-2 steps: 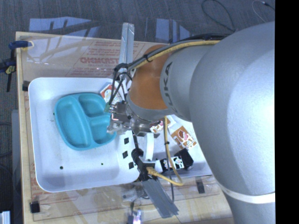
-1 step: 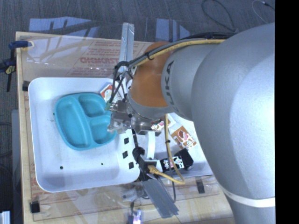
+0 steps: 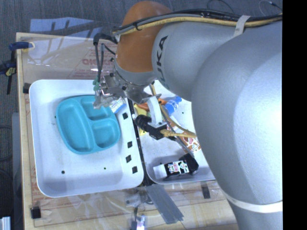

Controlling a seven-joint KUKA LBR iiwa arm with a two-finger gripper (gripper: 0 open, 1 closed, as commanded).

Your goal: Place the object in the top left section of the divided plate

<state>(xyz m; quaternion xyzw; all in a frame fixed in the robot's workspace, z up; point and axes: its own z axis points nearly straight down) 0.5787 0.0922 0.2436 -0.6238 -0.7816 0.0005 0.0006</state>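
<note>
Above the divided plate's [image 3: 86, 128] right rim (top corner) hangs the tool [image 3: 102, 99].

There are two white bins, a left bin [image 3: 48, 176] and a right bin [image 3: 160, 176], side by side on one counter [image 3: 29, 47]. One blue divided plate [image 3: 86, 126] with three sections lies in the left bin. One arm [image 3: 230, 104] reaches in. One black item [image 3: 180, 166] and an uncountable jumble [image 3: 163, 114] lie in the right bin.
</note>
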